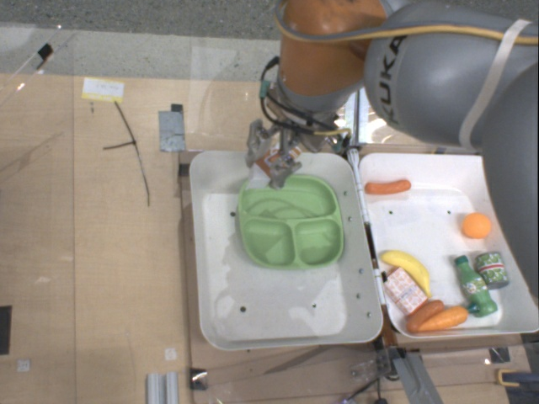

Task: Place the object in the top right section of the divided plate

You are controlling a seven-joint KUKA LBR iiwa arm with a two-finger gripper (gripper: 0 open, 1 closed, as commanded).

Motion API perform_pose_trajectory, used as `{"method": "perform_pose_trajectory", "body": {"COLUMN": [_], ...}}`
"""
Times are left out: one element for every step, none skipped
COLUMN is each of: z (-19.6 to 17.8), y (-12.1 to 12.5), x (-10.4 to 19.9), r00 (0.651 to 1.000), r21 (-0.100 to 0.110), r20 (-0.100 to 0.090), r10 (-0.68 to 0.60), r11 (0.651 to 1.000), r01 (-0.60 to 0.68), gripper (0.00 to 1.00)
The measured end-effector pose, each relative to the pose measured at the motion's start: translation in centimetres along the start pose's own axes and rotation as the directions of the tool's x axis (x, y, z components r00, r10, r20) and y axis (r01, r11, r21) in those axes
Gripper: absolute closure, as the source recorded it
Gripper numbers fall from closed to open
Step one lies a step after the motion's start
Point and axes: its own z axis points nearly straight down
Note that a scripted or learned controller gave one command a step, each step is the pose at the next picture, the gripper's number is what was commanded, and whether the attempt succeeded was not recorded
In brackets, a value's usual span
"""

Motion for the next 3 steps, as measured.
{"method": "perform_pose_trajectory", "body": {"z": [-0.6, -5.6, -5.1], "y": [-1.6, -0.2, -3.4], "x": [1.2, 0.1, 5.1], "r00": [0.988, 0.984, 0.981], "r21": [0.0, 0.002, 0.002], "r20": [-0.002, 0.001, -0.002], "r10": [-0.153, -0.176, -0.193], "r11": [0.988, 0.984, 0.981], "r01": [0.153, 0.176, 0.193], "gripper": [1.0, 1.0, 1.0]}}
